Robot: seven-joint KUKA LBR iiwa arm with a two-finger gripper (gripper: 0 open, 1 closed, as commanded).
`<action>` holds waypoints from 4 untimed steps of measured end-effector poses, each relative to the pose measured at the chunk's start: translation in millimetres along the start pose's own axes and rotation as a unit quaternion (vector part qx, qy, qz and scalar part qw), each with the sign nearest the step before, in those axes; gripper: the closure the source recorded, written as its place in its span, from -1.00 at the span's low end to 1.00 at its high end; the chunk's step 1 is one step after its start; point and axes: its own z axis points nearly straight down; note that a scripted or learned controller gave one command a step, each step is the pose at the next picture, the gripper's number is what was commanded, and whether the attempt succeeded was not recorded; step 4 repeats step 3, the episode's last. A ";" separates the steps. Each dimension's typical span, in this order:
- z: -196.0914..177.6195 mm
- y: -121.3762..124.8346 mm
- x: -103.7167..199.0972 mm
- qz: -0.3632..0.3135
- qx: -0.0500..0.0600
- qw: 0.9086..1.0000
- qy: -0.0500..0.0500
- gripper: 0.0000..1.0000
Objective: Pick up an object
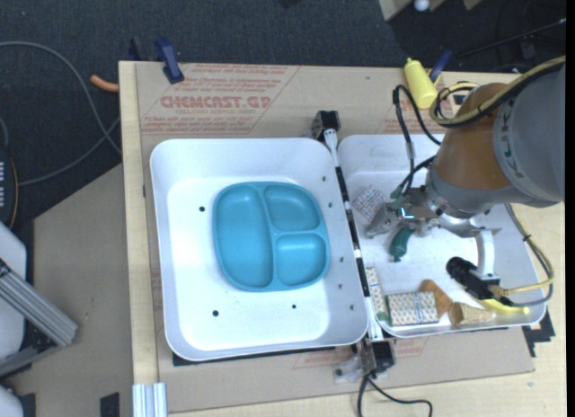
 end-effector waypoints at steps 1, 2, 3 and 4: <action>-0.5 -14.1 1.0 0.000 0.000 1.000 0.000 -1.00; -10.3 -13.9 1.2 0.001 -0.001 1.000 0.000 1.00; -101.5 15.6 60.6 -0.001 -0.003 1.000 0.000 1.00; -101.5 15.6 60.6 -0.001 -0.003 1.000 0.000 1.00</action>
